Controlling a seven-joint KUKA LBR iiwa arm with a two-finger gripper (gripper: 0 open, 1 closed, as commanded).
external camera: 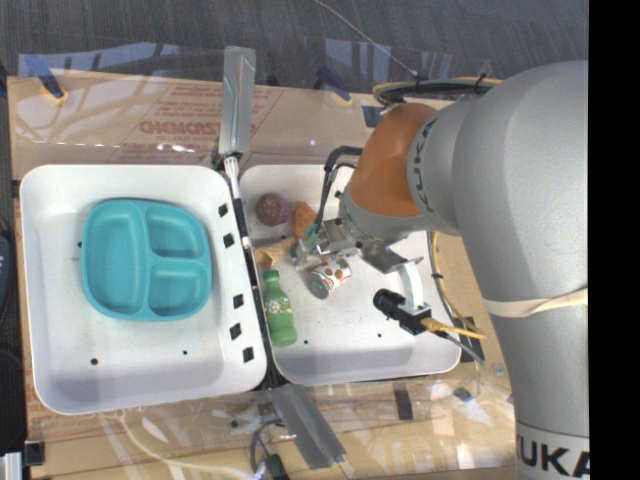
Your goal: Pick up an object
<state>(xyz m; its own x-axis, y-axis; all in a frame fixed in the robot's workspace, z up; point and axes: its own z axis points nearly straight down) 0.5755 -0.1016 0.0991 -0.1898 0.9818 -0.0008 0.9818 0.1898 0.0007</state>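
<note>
You see the arm (pixel 520 178) filling the right of the frame, and its gripper (pixel 312 246) is down in the right bin (pixel 340 353), toward the upper left of that bin. You cannot tell from this view whether the gripper is released or clenched, and nothing shows clearly as grasped.

The things to pick all lie in the right bin. A can (pixel 330 277) lies on its side just below and to the right of the gripper, very close to it; you cannot tell whether they touch. A green bottle (pixel 278 309) lies along the bin's left wall, lower left of the gripper. A dark round ball (pixel 268 207) sits near the bin's upper left corner, with an orange piece (pixel 303 214) just to its right. A small tan piece (pixel 264 258) lies between the ball and the bottle.

In the left bin (pixel 60 368) you see a teal divided plate (pixel 147 260), lying flat, well apart from the gripper.
</note>
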